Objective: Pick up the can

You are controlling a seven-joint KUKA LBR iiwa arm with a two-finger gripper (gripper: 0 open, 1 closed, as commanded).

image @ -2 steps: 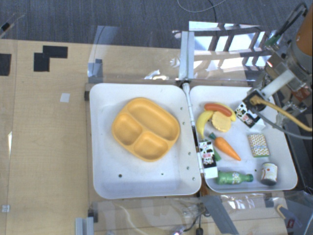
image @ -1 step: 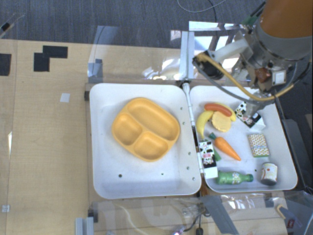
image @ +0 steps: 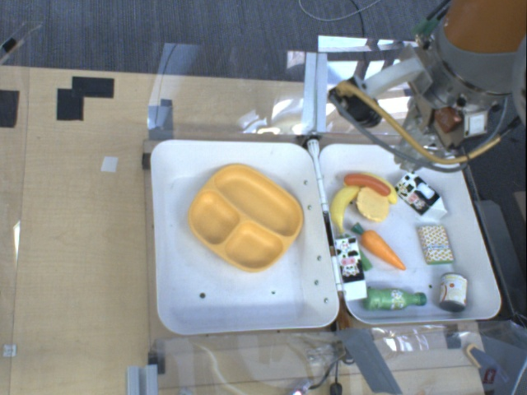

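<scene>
The gripper [image: 409, 156] hangs over the far edge of the right bin [image: 486, 303], at about twelve o'clock of it; from this slant I cannot tell what state it is in. The can [image: 452, 291] stands upright in that bin's near corner, at about five o'clock, well apart from the gripper.

It is a small can, probably light and rigid, with smooth round sides that could slip; a grasp across the middle of the body from above seems safest.

The green bottle [image: 394, 299] lies on its side at the can's nine o'clock, its cap end near but apart. The small patterned box [image: 434, 243] sits at the can's eleven o'clock. The bin's wall runs just beside the can at three and six o'clock, leaving little room there. The carrot [image: 383, 250], banana [image: 341, 206] and cow-print carton [image: 349, 260] lie farther off. The yellow divided plate [image: 244, 216] sits in the left bin [image: 173, 303].
</scene>
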